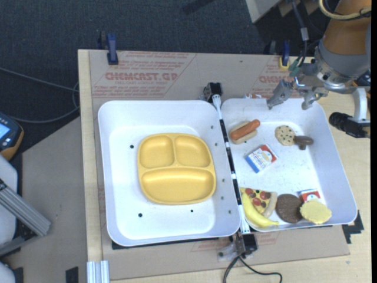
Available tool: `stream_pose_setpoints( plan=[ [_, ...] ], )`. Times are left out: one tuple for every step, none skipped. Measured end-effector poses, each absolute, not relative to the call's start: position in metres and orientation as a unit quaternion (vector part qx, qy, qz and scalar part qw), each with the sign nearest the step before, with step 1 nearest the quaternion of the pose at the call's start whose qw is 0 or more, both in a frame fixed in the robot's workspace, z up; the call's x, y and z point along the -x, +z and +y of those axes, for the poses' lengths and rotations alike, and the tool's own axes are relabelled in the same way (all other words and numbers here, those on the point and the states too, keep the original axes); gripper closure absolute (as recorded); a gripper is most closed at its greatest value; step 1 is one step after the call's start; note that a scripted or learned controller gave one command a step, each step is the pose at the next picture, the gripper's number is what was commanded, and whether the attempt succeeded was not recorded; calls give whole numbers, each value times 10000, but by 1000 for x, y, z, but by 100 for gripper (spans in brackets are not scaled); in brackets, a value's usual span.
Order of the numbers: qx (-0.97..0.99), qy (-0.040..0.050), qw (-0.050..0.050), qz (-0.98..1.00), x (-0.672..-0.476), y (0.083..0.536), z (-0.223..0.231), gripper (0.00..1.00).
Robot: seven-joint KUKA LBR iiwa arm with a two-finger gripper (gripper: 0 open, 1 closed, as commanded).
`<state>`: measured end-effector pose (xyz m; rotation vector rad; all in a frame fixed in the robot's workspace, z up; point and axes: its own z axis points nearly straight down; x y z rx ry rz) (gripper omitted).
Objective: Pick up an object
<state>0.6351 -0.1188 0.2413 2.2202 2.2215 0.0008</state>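
Note:
My gripper [293,97] hangs above the far edge of the right bin [336,158], open, with nothing between its fingers [277,96]. Below it in the bin lie a hot dog [244,131], a chocolate-chip cookie [285,135] and a small brown piece [304,140]. A small white carton [261,158] sits mid-bin. At the near end lie a pizza slice [263,198], a banana [256,214], a dark brown patty [288,208], a yellow round piece [316,212] and a red-and-white item [308,195].
The left bin [118,158] holds a yellow divided plate [175,168]. A black hinge strip [227,152] runs between the bins. Blue clamps [110,47] grip the cardboard-covered bench at the back. The arm's cables and orange band [347,16] stand at the upper right.

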Motion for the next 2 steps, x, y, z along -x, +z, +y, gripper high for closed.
stream_pose_setpoints(
  plan=[
    [-7063,-10,-17,7079,-665,149,-103,0],
    [-7068,26,12,7074,-656,85,-92,0]
  ],
)
